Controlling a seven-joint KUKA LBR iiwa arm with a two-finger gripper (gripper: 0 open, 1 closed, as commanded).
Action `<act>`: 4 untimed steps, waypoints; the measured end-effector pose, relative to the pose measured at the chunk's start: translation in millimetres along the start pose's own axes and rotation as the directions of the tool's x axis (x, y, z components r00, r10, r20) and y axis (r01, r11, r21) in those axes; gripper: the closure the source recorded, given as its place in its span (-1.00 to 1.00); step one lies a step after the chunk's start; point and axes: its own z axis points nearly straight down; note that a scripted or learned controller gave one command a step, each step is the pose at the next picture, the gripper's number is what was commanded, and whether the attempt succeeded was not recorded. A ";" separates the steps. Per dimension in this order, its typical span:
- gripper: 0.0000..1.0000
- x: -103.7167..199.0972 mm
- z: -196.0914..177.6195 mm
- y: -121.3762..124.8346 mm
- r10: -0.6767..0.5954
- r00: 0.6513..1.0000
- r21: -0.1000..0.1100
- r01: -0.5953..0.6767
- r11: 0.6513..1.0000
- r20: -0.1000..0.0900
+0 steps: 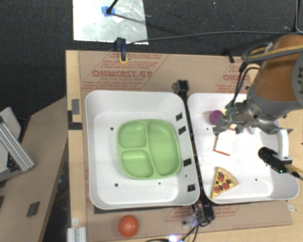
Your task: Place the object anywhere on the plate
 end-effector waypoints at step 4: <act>1.00 195.8 -7.3 -9.4 0.000 1.000 0.001 0.000 1.000 -0.001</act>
